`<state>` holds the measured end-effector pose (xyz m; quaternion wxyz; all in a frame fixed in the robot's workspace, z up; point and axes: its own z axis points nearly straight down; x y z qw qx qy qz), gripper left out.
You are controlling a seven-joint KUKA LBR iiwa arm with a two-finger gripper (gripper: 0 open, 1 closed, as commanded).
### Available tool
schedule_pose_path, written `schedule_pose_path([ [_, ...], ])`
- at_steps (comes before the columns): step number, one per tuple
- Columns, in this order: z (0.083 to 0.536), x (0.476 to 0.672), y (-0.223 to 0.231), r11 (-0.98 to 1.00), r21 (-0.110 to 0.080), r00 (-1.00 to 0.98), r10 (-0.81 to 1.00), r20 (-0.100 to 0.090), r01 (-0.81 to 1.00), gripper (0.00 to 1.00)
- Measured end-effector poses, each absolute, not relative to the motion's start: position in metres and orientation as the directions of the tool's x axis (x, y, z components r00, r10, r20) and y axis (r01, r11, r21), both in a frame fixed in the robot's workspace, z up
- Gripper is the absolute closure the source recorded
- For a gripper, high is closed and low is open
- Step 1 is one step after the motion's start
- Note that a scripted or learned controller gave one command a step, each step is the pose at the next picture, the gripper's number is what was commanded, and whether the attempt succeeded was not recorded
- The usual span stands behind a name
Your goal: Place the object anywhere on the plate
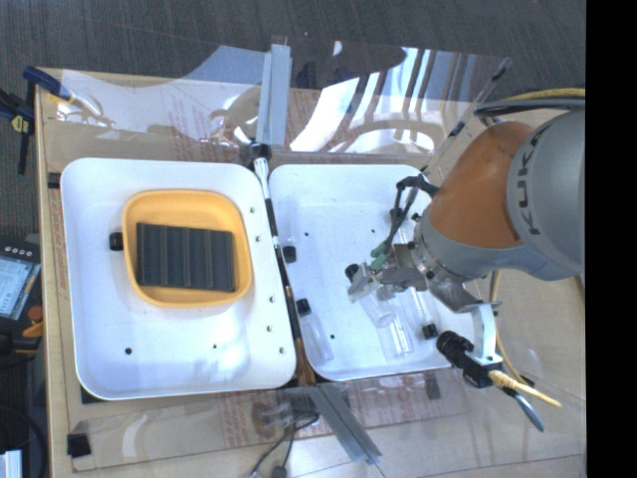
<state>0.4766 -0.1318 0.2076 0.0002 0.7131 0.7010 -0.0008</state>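
A yellow plate (186, 212) with rounded corners lies in the left bin (90, 337). A dark grey ridged block (189, 257) rests flat on the plate and covers most of its middle. My gripper (386, 319) is low over the right bin (328, 217), toward its front right, well away from the plate and the block. I see nothing held in it. The grey and orange arm (498, 207) covers the right bin's right side.
A small black piece (116, 240) sits against the plate's left edge in the left bin. Small black bits (289, 253) lie along the divider between the bins. Clear sheeting and metal bars (274, 88) stand behind the bins.
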Motion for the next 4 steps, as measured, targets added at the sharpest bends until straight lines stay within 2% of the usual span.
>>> schedule_pose_path([
  [1, 0.226, 0.52, -0.097, -0.052, -0.003, 0.052, 0.999, 0.001, 0.999, 1.0],
  [2, 0.19, 0.584, -0.063, 0.181, -0.003, -0.181, 0.983, 0.0, 0.983, 1.0],
  [3, 0.192, 0.603, -0.027, 0.308, 0.001, -0.308, 0.951, 0.0, 0.951, 1.0],
  [4, 0.19, 0.586, 0.035, 0.453, -0.006, -0.453, 0.891, 0.003, 0.891, 1.0],
])
